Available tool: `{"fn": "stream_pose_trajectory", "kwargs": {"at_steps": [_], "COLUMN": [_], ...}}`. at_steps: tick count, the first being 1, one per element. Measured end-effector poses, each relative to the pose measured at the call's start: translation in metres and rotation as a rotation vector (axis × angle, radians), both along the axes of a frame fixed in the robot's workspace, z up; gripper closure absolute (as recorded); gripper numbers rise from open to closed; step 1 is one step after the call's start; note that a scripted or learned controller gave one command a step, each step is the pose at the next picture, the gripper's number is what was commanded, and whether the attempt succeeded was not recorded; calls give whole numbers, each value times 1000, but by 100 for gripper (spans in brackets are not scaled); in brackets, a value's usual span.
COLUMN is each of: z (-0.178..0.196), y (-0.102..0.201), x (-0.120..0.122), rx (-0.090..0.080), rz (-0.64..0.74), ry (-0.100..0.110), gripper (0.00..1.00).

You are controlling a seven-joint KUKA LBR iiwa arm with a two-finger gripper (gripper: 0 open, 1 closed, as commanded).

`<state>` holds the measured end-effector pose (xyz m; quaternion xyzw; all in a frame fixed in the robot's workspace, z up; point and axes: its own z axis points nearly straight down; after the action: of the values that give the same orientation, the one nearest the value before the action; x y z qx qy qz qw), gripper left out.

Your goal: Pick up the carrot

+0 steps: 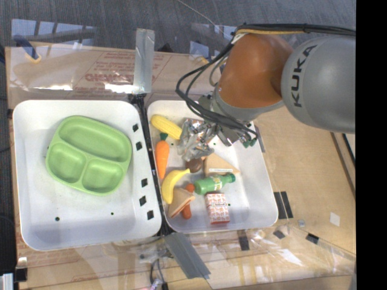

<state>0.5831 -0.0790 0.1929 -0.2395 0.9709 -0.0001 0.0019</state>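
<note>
Above the carrot [162, 158], tool [195, 142].

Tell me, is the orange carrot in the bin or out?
In: the long orange carrot lies flat in the right white bin.

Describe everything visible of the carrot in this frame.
The carrot is a smooth orange toy, plastic by its look, with a small dark stub at its upper end. It lies flat, lengthwise along the left wall of the right bin, below the corn cob. Its lower tip meets the banana. Nothing grips it.
</note>
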Motion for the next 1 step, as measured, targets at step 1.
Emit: {"fn": "stream_pose_trajectory", "kwargs": {"at_steps": [1], "z": [-2], "y": [70], "x": [74], "rx": [2], "rz": [-95], "ry": [3], "gripper": [100]}}
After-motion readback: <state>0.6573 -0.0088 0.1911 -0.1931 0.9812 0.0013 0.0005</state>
